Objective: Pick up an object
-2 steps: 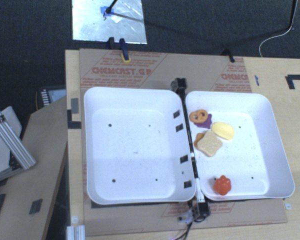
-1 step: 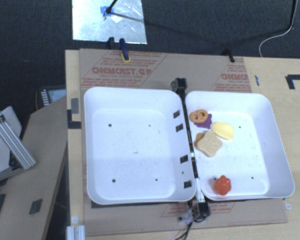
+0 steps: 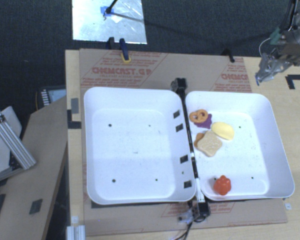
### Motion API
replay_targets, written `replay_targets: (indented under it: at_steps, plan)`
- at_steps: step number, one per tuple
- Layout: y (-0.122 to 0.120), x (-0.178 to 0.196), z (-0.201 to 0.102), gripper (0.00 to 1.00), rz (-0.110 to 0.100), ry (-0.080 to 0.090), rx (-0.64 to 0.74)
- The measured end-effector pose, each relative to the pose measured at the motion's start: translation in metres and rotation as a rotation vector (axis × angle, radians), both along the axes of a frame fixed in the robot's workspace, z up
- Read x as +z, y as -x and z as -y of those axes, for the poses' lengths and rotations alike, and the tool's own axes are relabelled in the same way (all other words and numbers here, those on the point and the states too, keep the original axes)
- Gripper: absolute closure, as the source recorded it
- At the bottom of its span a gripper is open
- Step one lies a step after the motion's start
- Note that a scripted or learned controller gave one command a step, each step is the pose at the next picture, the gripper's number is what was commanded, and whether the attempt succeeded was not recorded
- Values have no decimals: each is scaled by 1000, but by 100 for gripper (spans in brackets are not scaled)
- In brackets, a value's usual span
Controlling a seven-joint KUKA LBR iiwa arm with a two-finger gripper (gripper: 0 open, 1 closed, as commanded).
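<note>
While the gripper [image 3: 266,74] hangs beyond the right bin [image 3: 276,134], finger spread I cannot tell, I would target the lone red piece [image 3: 222,185].

1. A dark blue-grey carpeted floor [image 3: 215,14] fills the top of the view and runs down the left side.
2. A shiny, square silver metal plate [image 3: 92,14] lies on the carpet at upper left, reflecting bright light.
3. A pale wooden bench top [image 3: 72,69] fills the middle, covered by a tan cardboard sheet printed with red lettering [image 3: 155,66].
4. A second light wooden surface [image 3: 40,154] adjoins at left.
5. Ribbed silver aluminium framing bars [image 3: 10,139] slant across the left edge.
</note>
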State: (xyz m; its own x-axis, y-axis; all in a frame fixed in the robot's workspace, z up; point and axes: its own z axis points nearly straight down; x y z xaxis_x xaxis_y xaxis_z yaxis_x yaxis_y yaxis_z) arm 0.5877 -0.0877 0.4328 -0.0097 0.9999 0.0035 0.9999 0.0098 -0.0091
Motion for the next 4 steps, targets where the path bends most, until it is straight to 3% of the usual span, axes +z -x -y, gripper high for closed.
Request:
replay_targets:
  at_steps: [1, 2, 3, 4]
  plan:
    - [64, 39, -3, 100, 12, 3, -5]
    - [104, 90, 86, 100, 17, 8, -18]
    - [101, -13, 11, 100, 3, 1, 1]
    - [101, 109, 1, 100, 25, 5, -3]
